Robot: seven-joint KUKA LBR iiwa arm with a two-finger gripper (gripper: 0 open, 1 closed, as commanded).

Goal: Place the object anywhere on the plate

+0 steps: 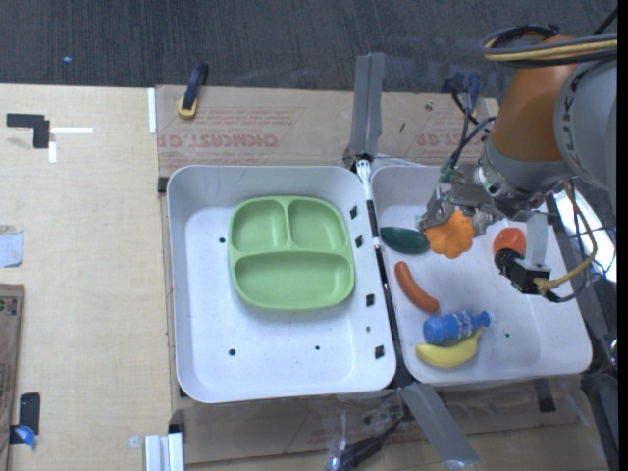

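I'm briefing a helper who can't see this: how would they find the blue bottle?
Go to the right bin, then its near edge. The blue bottle lies there on its side, against a yellow banana, and is the one blue item there.

The rounded grey arm [589, 116] is fitted with a broad orange band [535, 116] above the wrist. Black and yellow cables [535, 42] are looped over the band.

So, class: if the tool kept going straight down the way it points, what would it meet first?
Probably the orange object right beneath the tool; depth is unclear, so they may already be touching.
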